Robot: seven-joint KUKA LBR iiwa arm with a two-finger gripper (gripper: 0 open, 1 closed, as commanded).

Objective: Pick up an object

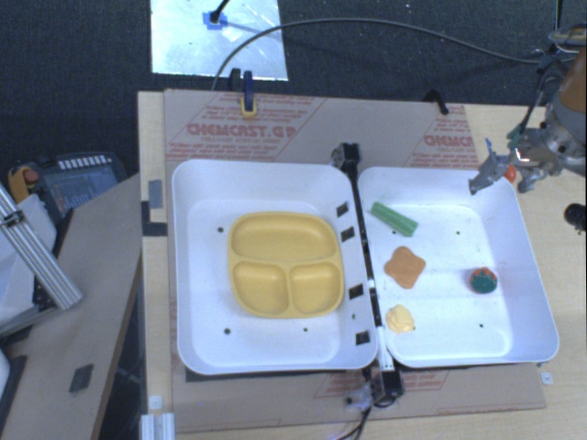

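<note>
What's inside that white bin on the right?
The right bin holds four small items: a green stick, an orange piece, a pale yellow piece and a green-and-red ball. Nothing covers them.

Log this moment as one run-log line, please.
gripper: over right bin's far edge, nothing held | right bin: green stick, orange piece

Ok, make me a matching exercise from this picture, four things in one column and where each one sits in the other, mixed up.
Things:
1. yellow divided tray
2. green stick
3. orange piece
4. hand

Places:
A. middle of the right bin
B. above the right bin's far right corner
C. left bin
D. far part of the right bin, near the divider

Pairs: 1-C, 2-D, 3-A, 4-B
</note>
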